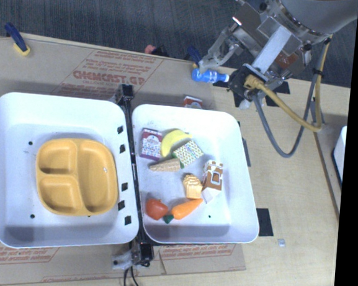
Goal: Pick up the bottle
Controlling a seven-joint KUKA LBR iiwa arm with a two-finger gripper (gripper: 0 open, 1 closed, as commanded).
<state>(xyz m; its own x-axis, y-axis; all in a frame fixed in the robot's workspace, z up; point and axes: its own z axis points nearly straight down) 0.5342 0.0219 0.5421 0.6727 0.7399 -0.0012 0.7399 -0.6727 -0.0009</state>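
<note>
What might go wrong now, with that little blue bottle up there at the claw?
The blue bottle hangs at the gripper, outside the right bin; a weak grip would probably drop it onto the cardboard. The yellow cable loops below the wrist and might snag.

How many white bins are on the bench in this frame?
2. The left bin holds a yellow divided tray; the right bin, touching it along the middle, holds the toy food items.
</note>
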